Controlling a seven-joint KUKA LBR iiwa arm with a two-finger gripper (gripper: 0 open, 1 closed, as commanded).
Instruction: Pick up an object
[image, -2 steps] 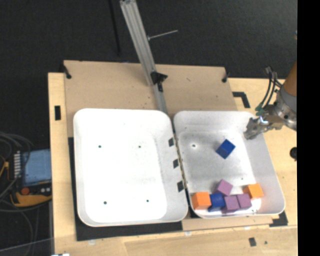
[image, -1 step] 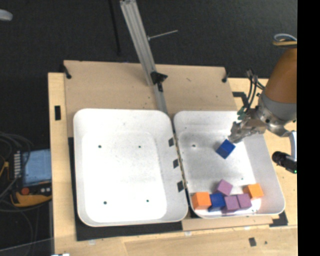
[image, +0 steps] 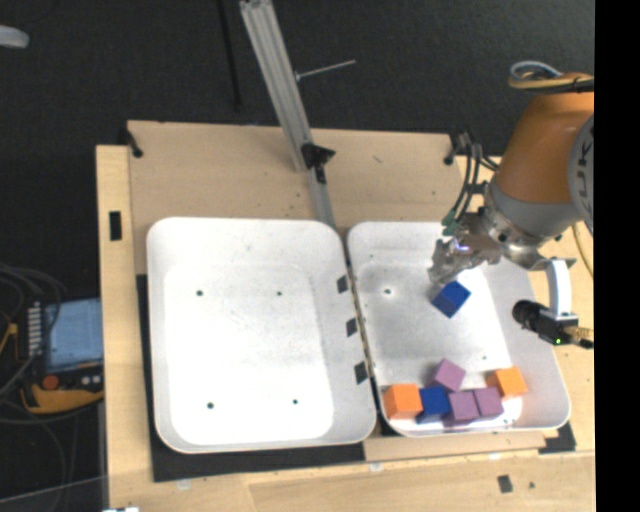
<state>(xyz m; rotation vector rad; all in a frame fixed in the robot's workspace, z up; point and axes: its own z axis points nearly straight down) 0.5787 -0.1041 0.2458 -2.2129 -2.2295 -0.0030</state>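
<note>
1. Blue block (image: 452, 298): lies tilted in the upper middle of the right bin (image: 400, 250), directly below the end effector (image: 452, 262), well apart from the other blocks. Whether it is pinched between the fingers, or merely sits under them, cannot be told from this view; the spread of the fingers is likewise hidden.
2. Risk, slip: judged from the tilt, the block may be caught on a corner rather than on flat faces; it could then twist out and drop back into the bin.
3. Risk, empty lift: if the fingers stand beside the block rather than around it, the arm would rise with nothing.
4. Count, bins: two white bins on the counter (image: 250, 160), the left bin (image: 250, 320) and the right bin.
5. Count, blocks: seven, all in the right bin.
6. Count by colour: two blue, the upper one and a second blue block (image: 435, 400); two orange blocks (image: 403, 399); three purple blocks (image: 463, 405).
7. Grouping: six blocks crowd the near edge, several touching.
</note>
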